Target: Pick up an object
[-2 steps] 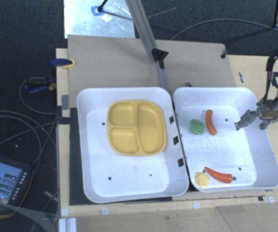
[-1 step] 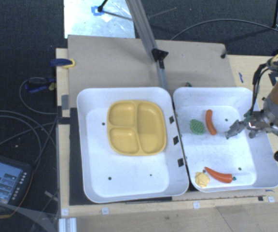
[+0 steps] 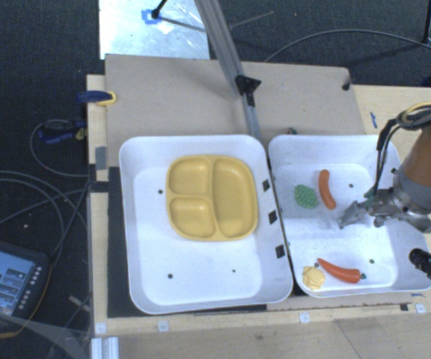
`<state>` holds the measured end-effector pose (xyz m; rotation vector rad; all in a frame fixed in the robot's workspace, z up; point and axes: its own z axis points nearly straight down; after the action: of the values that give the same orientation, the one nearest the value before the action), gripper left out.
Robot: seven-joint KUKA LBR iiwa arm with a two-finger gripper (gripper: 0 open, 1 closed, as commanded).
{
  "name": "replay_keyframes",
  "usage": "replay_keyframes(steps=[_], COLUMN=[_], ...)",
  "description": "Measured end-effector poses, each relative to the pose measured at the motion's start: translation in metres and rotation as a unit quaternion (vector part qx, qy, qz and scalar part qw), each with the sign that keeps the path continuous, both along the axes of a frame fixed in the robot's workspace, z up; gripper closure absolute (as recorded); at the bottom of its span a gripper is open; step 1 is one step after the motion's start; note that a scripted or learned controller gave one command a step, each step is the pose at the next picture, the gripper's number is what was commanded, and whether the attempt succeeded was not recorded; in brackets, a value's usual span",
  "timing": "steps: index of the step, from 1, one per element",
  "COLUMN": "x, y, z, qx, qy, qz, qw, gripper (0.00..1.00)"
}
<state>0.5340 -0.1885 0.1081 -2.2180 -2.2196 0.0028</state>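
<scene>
A yellow divided plate (image 3: 212, 198) lies in the left bin (image 3: 144, 275). In the right bin (image 3: 294, 152) sit a green ball (image 3: 304, 196), an orange sausage (image 3: 325, 189), a yellow lump (image 3: 313, 277) and another sausage (image 3: 340, 271). The end effector (image 3: 348, 217) hovers beside them, its state unreadable.

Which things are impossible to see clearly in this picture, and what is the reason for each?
- Claw, camera view: too small and blurred to tell whether it is open or shut, or touching anything.
- Arm: its base is cut off by the right edge.
- Yellow item in the right bin: too small to identify.
- Green item: too blurred to name.
- Handheld screen: partly cut off at the left edge; text unreadable.
</scene>
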Motion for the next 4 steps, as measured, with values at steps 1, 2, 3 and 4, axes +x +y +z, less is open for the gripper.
replay_keyframes(steps=[1, 2, 3, 4], x=[0.002, 0.008, 0.01, 0.01], y=[-0.001, 0.0, 0.0, 0.056], z=[0.014, 0.058, 0.097, 0.093], qx=[-0.0009, -0.0018, -0.0017, 0.0003], qy=[-0.004, -0.005, -0.005, -0.002], qz=[0.0, 0.002, 0.003, 0.005], qw=[1.0, 1.0, 1.0, 1.0], gripper=[1.0, 1.0, 1.0, 1.0])
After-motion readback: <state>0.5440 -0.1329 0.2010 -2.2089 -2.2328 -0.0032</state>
